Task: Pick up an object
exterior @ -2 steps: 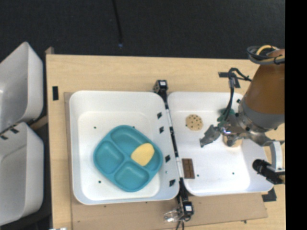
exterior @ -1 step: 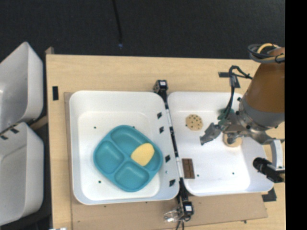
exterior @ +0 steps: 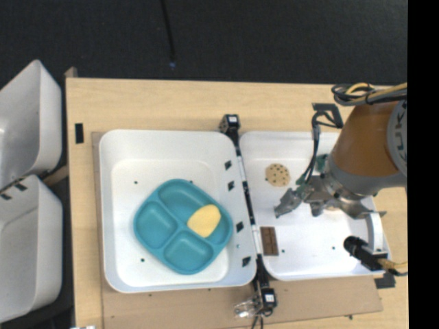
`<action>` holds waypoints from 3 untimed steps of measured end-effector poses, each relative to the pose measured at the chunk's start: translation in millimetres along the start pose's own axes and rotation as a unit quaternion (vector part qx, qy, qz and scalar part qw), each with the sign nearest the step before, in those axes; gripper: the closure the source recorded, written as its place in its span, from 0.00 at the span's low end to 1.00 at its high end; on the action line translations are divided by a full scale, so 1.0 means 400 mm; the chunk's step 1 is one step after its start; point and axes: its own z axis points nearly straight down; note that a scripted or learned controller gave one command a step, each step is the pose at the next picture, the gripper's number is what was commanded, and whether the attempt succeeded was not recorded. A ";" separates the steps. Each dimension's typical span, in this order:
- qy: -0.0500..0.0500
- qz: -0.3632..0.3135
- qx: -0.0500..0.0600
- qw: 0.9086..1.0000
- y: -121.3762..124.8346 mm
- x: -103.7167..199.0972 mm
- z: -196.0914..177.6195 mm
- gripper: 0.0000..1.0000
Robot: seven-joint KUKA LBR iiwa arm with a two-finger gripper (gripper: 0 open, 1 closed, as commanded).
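Observation:
A round brown cookie lies in the right bin, toward its far left. My gripper hangs over the middle of that bin, just right of and nearer than the cookie. Its fingers are open with nothing between them. In the left bin a blue divided plate carries a yellow lump in its right compartment.
A small brown rectangle sits at the right bin's left edge, beside the divider. The arm's orange band covers the bin's right side. White boxes stand left of the bench.

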 end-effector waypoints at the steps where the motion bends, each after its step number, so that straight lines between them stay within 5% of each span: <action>1: 0.000 0.000 0.001 1.000 -0.006 -0.003 0.159 0.00; 2: 0.000 0.001 -0.001 1.000 -0.006 -0.007 0.224 0.00; 3: 0.001 0.005 -0.004 1.000 -0.002 -0.006 0.193 1.00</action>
